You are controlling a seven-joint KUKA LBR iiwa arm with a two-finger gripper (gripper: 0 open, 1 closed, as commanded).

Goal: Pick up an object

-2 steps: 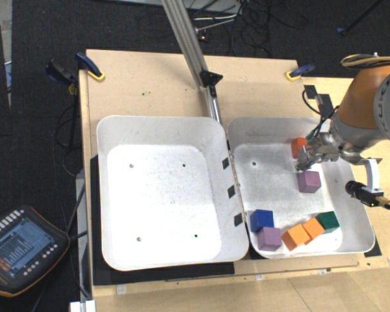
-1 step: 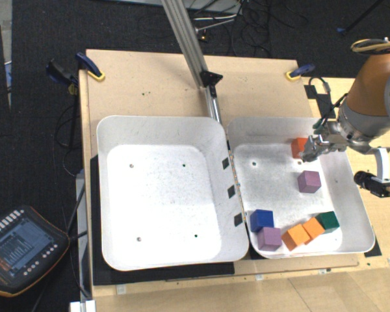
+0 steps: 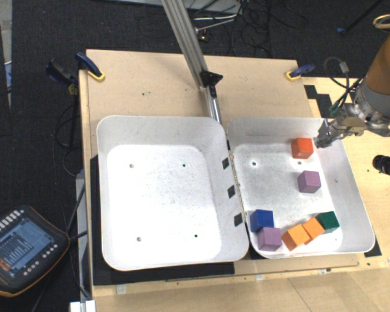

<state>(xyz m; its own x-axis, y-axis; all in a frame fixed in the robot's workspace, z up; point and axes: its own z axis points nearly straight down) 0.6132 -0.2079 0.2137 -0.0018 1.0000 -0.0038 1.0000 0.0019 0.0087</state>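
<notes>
Fingers' spread: cannot tell; gripper (image 3: pixel 326 137) poised over right bin (image 3: pixel 351 194) at its far right rim, just beside orange cube (image 3: pixel 302 148), nothing seen between. Purple cube (image 3: pixel 309 181) mid-bin toward right wall. Along near edge: blue cube (image 3: pixel 261 219), second purple cube (image 3: pixel 269 238), two orange blocks (image 3: pixel 298 234), green cube (image 3: pixel 327 221). Left bin (image 3: pixel 110 194) alongside, touching.

A pale wooden bench (image 3: pixel 182 83) stands on dark carpeted floor (image 3: pixel 39 31), clamped at its far corners (blue-handled clamps (image 3: pixel 88 65)). Cables (image 3: pixel 260 18) trail behind it, an aluminium rail (image 3: pixel 182 31) slants overhead, and a handheld control pendant (image 3: pixel 19 249) lies nearby.
</notes>
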